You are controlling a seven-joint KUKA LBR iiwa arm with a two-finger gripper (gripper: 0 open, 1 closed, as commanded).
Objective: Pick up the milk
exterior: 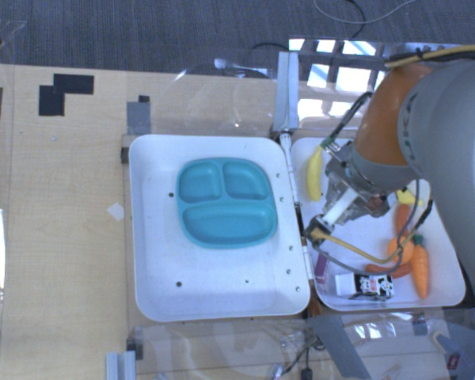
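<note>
Left white bin (154, 291): landmark. Blue three-compartment plate (226, 202) lies inside it, near centre. Right white bin (443, 291) sits just beside it. Within that neighbour: yellow banana (313, 174) nearest the landmark, two orange carrots (416, 264) farthest away.

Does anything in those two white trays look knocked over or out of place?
The milk carton lies flat on its side at the near edge of the right bin, rather than upright. The blue divided plate sits squarely in the left bin. Nothing looks spilled.

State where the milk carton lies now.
The small white milk carton lies flat near the front edge of the right white bin, just left of the orange carrots.
</note>
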